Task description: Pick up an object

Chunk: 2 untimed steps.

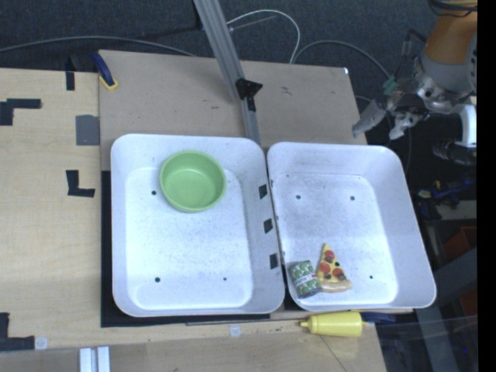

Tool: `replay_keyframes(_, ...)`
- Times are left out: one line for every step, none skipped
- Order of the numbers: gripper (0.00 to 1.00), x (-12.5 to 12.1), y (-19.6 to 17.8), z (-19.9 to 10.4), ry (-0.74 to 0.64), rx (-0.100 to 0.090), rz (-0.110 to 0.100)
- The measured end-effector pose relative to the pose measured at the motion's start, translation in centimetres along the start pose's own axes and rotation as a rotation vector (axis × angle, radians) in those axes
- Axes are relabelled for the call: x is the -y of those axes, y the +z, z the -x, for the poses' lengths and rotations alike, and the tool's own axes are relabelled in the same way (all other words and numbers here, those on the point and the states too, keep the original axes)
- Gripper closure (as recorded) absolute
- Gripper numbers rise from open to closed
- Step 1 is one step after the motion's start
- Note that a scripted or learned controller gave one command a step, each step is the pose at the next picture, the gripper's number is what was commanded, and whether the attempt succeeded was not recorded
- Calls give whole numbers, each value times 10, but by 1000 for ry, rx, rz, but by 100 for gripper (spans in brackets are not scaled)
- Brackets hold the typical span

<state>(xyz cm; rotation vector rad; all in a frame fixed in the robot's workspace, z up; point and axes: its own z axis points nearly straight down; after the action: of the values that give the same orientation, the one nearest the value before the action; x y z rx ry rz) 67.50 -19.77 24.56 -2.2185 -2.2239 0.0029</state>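
Plastic on pale wood

Matt green plastic bowl (192,180); speckled white plastic bins (124,208); smooth wood-look worktop (46,231); glossy yellow bottle (337,324).

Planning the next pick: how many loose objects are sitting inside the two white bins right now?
3. A green bowl sits at the back of the left bin. A pizza slice toy and a small green packet lie together at the right bin's front-left corner.

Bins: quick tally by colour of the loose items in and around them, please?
Green: 2, bowl in the left bin, small packet in the right bin
Yellow: 2, pizza slice in the right bin, bottle on the bench in front of it
Total: 4
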Motion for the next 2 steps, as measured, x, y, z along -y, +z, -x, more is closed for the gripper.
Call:
replay_keyframes(0,0,0,0,0,1,0)
replay_keyframes(0,0,65,-2,0,-1,-6)
